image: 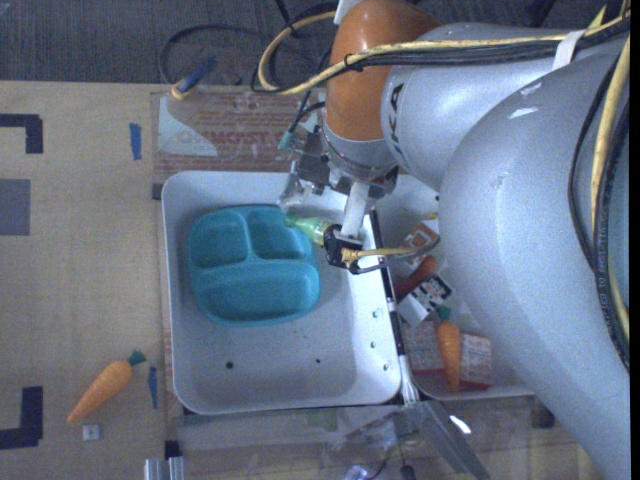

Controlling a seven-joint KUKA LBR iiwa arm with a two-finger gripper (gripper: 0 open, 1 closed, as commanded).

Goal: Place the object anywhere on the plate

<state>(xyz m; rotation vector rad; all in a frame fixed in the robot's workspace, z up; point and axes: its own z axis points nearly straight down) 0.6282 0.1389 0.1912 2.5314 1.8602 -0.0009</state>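
within one white bin (262, 370), teal plate (252, 266)

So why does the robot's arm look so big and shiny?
In the camera view the arm sits close to the lens, so it looks huge and a bit soft-edged, and the lights leave white glare patches on its grey shell. The plate and the carrot on the bench look sharper, with only faint shadows.
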